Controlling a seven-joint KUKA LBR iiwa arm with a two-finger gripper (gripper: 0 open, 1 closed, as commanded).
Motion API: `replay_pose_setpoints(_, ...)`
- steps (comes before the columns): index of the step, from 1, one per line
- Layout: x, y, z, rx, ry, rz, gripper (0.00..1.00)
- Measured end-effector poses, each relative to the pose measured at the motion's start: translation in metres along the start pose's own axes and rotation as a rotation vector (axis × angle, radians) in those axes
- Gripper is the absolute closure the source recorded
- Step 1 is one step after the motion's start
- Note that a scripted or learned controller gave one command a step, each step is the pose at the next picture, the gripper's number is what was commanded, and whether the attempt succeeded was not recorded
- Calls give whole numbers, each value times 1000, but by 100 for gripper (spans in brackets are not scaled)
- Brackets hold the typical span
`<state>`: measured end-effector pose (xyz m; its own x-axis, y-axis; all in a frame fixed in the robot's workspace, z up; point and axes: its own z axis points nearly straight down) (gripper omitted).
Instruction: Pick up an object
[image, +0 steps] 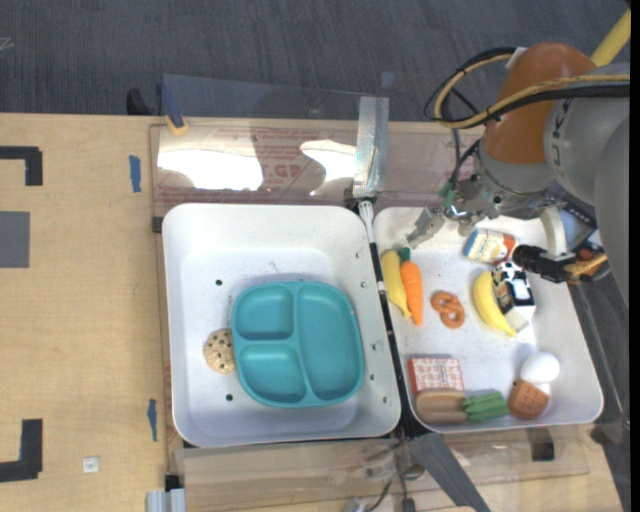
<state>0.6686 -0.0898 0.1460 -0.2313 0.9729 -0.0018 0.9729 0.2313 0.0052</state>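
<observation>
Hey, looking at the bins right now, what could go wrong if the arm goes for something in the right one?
1. The carrot lies against the corn by the right bin wall, so a grab may catch both or slip.
2. The gripper sits near the bin's back edge; a low approach may clip the rim.
3. The pretzel lies flat, so fingers may slide over it.

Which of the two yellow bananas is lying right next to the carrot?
The thin banana at the right bin's left wall, touching the orange carrot. The fatter banana lies apart, past the pretzel.
</observation>
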Motion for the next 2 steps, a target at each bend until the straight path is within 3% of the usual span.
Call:
replay_pose_setpoints(1, 36, -57, -39, 5, 3, -204, 0)
replay_pose_setpoints(2, 22, -43, -111, -1, -1, -184, 0)
